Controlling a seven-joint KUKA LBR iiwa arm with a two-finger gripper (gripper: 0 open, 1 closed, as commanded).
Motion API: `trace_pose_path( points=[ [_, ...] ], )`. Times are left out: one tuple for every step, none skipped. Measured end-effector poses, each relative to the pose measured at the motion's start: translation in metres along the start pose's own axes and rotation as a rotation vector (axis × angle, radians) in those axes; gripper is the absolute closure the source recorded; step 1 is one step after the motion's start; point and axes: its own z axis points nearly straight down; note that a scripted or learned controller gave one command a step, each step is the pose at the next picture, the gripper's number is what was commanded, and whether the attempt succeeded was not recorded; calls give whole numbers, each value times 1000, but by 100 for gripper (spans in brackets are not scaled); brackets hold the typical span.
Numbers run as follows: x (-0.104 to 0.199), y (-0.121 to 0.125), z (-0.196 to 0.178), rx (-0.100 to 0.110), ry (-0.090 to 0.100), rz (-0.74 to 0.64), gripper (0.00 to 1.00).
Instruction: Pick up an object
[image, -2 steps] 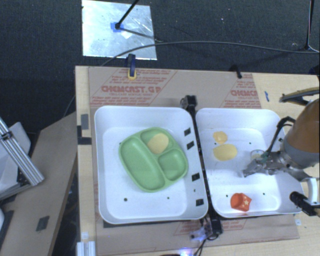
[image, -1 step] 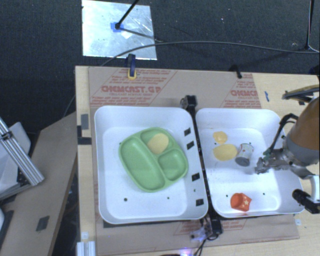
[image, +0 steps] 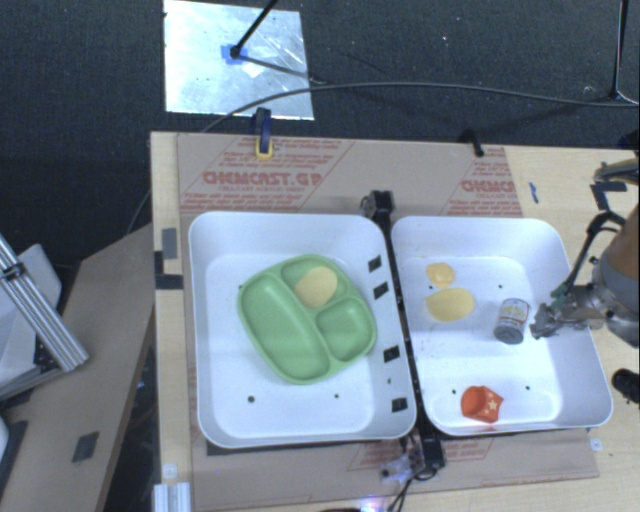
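Nearest you from the small can (image: 511, 321) sits a red piece (image: 483, 402), your gripper (image: 548, 322) hovers just right of that can, finger state I cannot tell, two yellow pieces (image: 446, 296) lie left, green divided plate (image: 305, 318) farther left.

Left bin (image: 215, 300) holds a tray (image: 290, 345); right bin (image: 560, 300) holds a can (image: 511, 321) just left of my gripper (image: 545, 322).
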Motion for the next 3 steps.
trace_pose_path(
  points=[
    [4, -3, -46, 0, 1, -6, 100],
    [10, 4, -107, -2, 0, -7, 100],
    [55, 5, -96, 4, 3, -10, 100]
  ],
)
